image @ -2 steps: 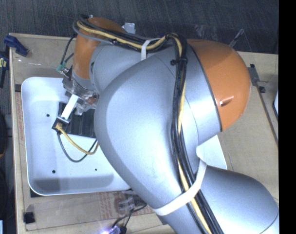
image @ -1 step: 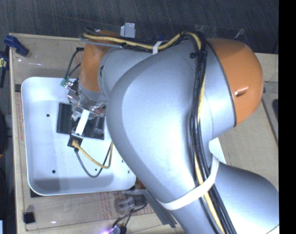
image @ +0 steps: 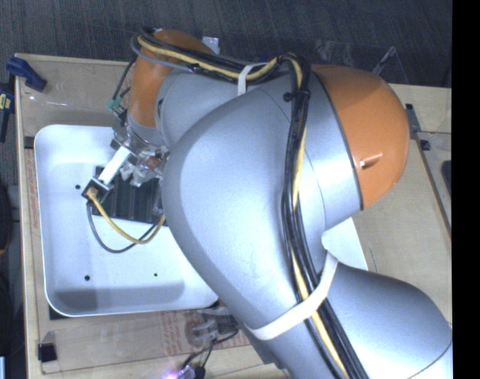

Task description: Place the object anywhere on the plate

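My gripper (image: 132,194) hangs over the left white bin (image: 74,275), in its upper middle part. It appears as a dark block below the orange wrist band (image: 149,85), with a white bracket (image: 114,168) on its left side. A yellow and black cable (image: 118,239) loops down from it across the bin floor. The grey arm covers the middle and right of the view and hides what lies beneath it.
The wooden bench (image: 66,93) borders the bin at the top and left. A blue clamp (image: 23,69) sits at the bench's top left corner. The bin's floor has small dark holes (image: 88,277). Dark carpet (image: 66,14) lies beyond the bench.
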{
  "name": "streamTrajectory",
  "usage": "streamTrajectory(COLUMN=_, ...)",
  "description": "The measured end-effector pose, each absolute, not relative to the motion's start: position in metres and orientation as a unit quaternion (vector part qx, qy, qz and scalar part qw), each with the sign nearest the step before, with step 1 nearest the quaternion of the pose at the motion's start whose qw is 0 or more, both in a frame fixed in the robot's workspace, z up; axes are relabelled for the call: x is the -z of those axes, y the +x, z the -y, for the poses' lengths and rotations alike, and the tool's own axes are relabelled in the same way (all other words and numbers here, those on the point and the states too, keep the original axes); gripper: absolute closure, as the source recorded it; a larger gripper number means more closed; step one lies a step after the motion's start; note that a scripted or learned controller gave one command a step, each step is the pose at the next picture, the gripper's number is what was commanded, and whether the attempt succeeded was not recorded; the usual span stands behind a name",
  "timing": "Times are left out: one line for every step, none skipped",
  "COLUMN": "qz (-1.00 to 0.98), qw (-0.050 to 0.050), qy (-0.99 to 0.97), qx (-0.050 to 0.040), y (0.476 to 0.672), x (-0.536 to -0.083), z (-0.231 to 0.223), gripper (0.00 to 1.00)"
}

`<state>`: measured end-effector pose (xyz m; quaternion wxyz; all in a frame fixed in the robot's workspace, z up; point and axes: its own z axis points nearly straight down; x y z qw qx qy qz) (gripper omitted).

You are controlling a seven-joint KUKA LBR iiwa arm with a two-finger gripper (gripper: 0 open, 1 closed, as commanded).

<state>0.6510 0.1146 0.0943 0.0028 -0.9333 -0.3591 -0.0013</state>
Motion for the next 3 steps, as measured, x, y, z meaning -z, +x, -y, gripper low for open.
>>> streamTrajectory(qz=0.357, qw=0.004, qy=-0.934, qx=-0.0095, y=0.6471, x=-0.0932, z=-0.1101, gripper=0.00)
streamTrajectory(qz=0.362, qw=0.003, qy=-0.932, qx=-0.0035, y=0.6490, x=-0.1031, z=-0.1142, gripper=1.00)
streamTrajectory(qz=0.362, qw=0.004, qy=-0.932, qx=-0.0053, y=0.6479, x=-0.1021, z=-0.1148, gripper=0.00)
